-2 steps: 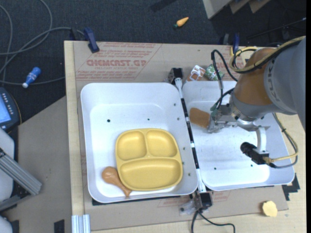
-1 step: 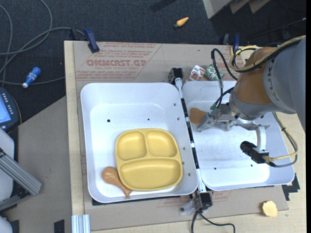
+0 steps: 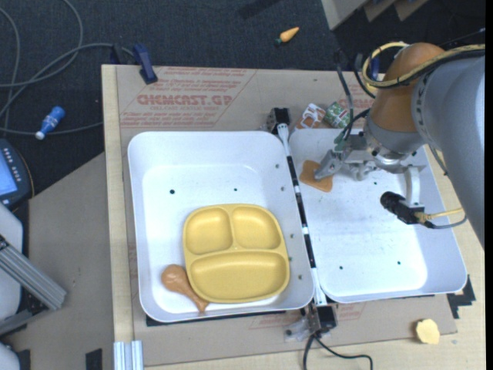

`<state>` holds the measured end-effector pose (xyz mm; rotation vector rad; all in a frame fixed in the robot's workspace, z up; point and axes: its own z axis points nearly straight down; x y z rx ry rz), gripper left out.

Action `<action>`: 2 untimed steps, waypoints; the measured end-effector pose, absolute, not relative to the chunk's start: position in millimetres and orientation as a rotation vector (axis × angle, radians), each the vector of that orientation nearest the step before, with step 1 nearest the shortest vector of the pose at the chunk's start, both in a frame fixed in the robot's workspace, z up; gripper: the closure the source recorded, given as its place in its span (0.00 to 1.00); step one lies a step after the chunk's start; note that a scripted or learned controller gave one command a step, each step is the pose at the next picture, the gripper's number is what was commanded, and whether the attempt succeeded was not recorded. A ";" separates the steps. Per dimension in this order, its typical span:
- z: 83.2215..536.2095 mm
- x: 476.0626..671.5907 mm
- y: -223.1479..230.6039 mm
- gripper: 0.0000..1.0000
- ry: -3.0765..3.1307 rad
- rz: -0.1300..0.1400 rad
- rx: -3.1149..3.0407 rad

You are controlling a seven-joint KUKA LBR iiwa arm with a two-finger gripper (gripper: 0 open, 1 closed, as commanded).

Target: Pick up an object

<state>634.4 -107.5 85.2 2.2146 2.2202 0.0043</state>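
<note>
Orange-brown flat piece (image 3: 315,176): lies in the right bin (image 3: 370,280), at its upper left corner, close to the divider between the two bins. It looks like a toy slice of bread or a chip, but the view is too coarse to settle which. The gripper (image 3: 330,165) is low over that corner; its grey fingertips (image 3: 323,169) sit right at the piece's upper right edge, touching or nearly so. Fingers: cannot tell whether open or closed, since the tips merge with the gripper body at this angle, and the piece is not seen between them.

Arm (image 3: 454,106) enters from the right, orange band (image 3: 400,91) above the wrist. A black cable fitting (image 3: 400,206) hangs over the middle of the right bin.

Left bin (image 3: 154,168): a yellow three-compartment plate (image 3: 235,253) rests in its lower half. A tan drumstick-shaped toy (image 3: 183,284) lies at the plate's lower left edge, partly tucked under it.

On the bench outside the bins: a crumpled printed wrapper (image 3: 327,114) just above the right bin's top edge; a small yellow chunk (image 3: 427,331) near the bench's lower right corner; a blue clamp (image 3: 143,62) at the board's upper left edge.

On the floor: a small blue bottle (image 3: 51,121) to the left, a small orange item (image 3: 288,34) above the bench.
</note>
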 end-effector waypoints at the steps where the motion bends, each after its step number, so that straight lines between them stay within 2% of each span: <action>1: 85.0 653.5 -90.6 0.00 2.223 0.004 2.216; 2: 84.9 642.1 -91.6 0.00 2.223 -0.003 2.223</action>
